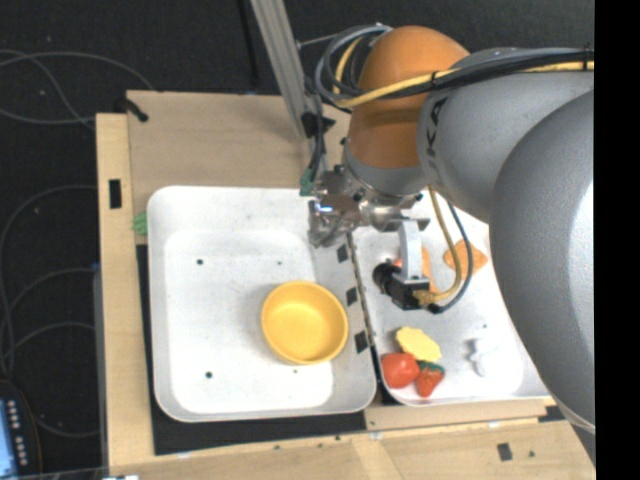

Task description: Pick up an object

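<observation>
I read the gripper over the bins' divider — finger state indeterminate — nothing lifted; bowl untouched.

The two white bins, left and right, look like smooth moulded plastic with a soft sheen. The yellow bowl appears to be matt plastic. The worktop is pale, dull board, like unvarnished wood or fibreboard. The arm's grey shell is smooth and satin; its orange band is glossier. The red toy fruits are shiny, perhaps plastic, though too small to judge. The slanted rail looks like brushed metal.
</observation>
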